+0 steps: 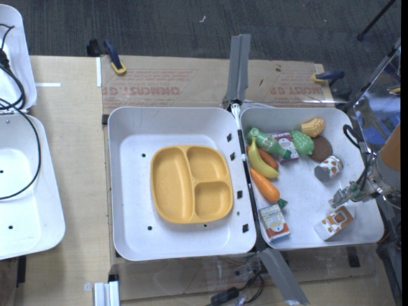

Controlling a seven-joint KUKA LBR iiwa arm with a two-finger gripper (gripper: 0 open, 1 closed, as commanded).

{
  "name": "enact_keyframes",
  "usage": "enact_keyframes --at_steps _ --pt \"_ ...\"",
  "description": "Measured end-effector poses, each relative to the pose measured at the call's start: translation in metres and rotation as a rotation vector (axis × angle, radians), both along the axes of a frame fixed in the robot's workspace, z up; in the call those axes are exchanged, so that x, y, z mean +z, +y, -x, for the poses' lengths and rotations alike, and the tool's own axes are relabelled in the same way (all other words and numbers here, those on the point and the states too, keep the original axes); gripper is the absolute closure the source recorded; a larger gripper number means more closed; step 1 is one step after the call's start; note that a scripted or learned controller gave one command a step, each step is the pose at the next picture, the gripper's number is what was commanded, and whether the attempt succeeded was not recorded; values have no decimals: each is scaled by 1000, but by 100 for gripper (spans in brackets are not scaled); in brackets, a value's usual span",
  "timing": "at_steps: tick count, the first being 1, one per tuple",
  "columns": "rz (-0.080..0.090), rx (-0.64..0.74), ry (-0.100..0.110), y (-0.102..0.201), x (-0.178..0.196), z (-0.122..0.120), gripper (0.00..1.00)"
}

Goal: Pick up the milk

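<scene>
Camera view looks down on a tabletop (70,75) with two white bins side by side. In the left bin (127,190) sits a yellow tray (191,183) with three compartments.

Toys lie in the right bin (306,215). Along its left wall are a banana (258,161) and a carrot (264,185), the carrot just below the banana. A green bottle (268,142) lies above the banana, beside a small box (285,146) and a green vegetable (303,143). Corn (312,127) sits near the bin's top edge, and a brown round piece (322,148) is just under it. A small cup (330,167) lies further down and to the right. Near the bottom left corner rests a carton (274,222) with a blue and orange label.

Milk (335,222), a white and brown carton, lies tilted on its side in the bin's lower right part, well apart from the other carton.

At the bin's right edge the gripper (341,197) hangs just above the milk, at its upper end. Whether its jaws stand apart or together cannot be told, and whether it touches the milk is also unclear.
</scene>
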State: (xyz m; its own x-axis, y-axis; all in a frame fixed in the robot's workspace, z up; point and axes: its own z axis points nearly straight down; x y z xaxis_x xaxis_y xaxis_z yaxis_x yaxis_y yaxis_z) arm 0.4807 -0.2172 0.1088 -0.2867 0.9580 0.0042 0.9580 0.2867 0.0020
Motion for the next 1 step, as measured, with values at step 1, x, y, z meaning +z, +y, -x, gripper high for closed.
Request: enact_keyframes --at_steps 1 --pt "0 1 0 0 0 0 0"
